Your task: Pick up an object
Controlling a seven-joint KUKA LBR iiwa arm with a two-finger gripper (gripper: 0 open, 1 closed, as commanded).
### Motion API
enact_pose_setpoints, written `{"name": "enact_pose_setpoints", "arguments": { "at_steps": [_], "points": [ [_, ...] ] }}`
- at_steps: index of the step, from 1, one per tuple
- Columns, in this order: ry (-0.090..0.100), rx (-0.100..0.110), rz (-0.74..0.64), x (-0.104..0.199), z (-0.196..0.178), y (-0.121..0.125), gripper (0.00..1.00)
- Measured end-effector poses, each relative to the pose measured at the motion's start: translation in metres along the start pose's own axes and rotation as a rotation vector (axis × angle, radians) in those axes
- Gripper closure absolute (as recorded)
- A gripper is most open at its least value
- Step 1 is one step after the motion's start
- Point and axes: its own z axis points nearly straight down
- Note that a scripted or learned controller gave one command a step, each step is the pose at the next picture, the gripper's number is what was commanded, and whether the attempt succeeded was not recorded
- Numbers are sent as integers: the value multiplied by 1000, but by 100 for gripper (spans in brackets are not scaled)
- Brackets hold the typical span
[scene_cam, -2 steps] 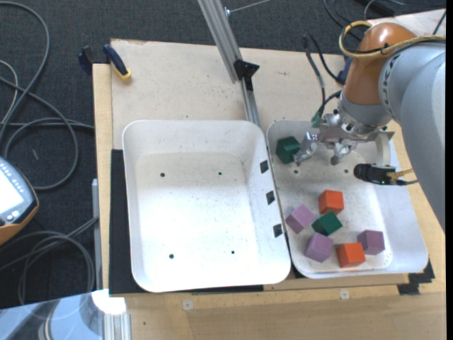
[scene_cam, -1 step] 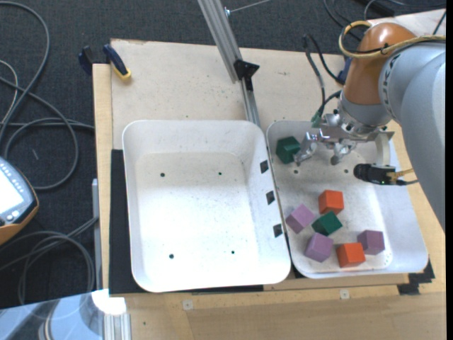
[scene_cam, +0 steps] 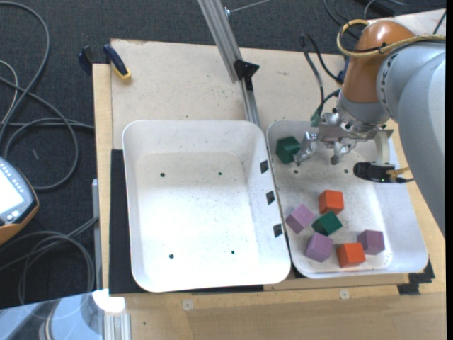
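Observation:
My gripper [scene_cam: 322, 154] hangs over the far end of the right bin [scene_cam: 403, 211], open, with nothing between its fingers. A dark green cube [scene_cam: 287, 149] lies just left of the left finger [scene_cam: 305, 153], close to it, near the bin's far left corner. Nearer the front of the same bin lie an orange cube [scene_cam: 330, 201], a purple cube [scene_cam: 299, 218], a second green cube [scene_cam: 327, 224], another purple cube [scene_cam: 318, 247], a second orange cube [scene_cam: 350, 254] and a third purple cube [scene_cam: 371, 241].
The left bin [scene_cam: 141, 190] sits beside the right one, with small black clips [scene_cam: 270, 197] along the shared edge. A slanted metal rail [scene_cam: 226, 41] crosses the bench behind the bins. A blue and yellow clamp [scene_cam: 117, 61] rests at the bench's far left corner.

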Motion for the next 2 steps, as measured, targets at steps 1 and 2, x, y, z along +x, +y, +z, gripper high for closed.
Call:
{"name": "enact_pose_setpoints", "arguments": {
  "at_steps": [1,2],
  "points": [
    [13,-86,5,4,-208,-100,0],
    [12,-89,4,-7,-348,-174,0]
  ]
}}
